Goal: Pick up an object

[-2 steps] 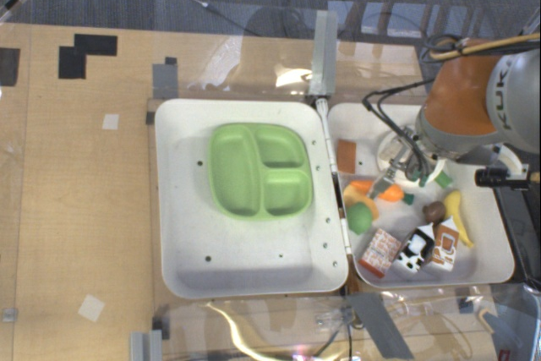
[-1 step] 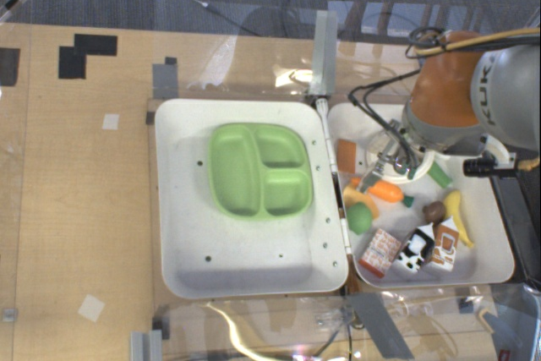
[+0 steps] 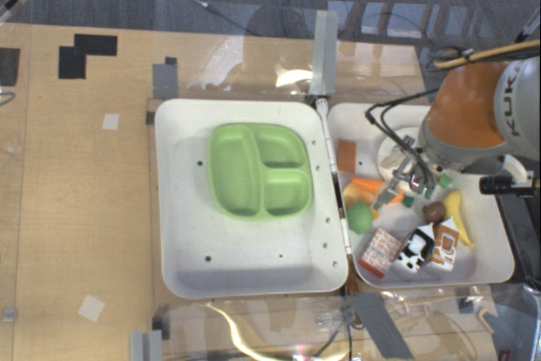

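Note:
My gripper [image 3: 396,192] hangs low over the middle of the right bin [image 3: 499,266], below the arm's orange band [image 3: 461,110]. Its tip is just right of an orange carrot [image 3: 365,185] and up and to the right of a green ball [image 3: 359,218]. I cannot see whether it touches either. Around it lie a brown block [image 3: 346,155], a small printed box [image 3: 381,252], a black-and-white toy [image 3: 416,250], a brown lump [image 3: 434,210], a yellow banana [image 3: 457,216] and an orange-and-white carton [image 3: 446,248]. The arm hides the bin's back right part.
The left bin [image 3: 182,258] holds a green divided plate [image 3: 258,169]. A ridge [image 3: 334,182] parts the two bins. Black cables [image 3: 393,110] loop from the wrist over the right bin's back. Wooden bench surface [image 3: 76,207] lies to the left.

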### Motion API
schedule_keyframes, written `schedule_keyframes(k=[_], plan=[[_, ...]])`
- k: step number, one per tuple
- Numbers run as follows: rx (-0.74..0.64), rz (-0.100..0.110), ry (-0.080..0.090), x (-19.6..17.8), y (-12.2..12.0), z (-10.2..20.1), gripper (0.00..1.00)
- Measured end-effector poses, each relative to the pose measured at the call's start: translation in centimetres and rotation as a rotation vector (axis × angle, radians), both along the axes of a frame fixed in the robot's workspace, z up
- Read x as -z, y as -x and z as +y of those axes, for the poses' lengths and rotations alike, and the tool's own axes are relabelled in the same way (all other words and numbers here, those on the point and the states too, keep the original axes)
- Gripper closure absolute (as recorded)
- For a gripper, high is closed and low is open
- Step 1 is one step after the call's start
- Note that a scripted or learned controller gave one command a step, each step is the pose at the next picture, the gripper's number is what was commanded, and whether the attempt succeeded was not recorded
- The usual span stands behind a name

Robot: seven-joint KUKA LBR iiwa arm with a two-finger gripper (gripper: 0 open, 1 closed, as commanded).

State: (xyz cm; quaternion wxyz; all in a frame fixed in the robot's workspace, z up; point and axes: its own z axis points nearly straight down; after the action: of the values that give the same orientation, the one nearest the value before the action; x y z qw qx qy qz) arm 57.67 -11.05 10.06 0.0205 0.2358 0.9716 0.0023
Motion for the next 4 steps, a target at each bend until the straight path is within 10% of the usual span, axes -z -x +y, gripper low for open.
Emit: schedule_keyframes(k=[1,4], plan=[[0.058,0.008,-0.003,0.1,-6.5,1.9,0.00],[0.124,-0.008,-0.006,0.0,0.9,1.7,0.00]])
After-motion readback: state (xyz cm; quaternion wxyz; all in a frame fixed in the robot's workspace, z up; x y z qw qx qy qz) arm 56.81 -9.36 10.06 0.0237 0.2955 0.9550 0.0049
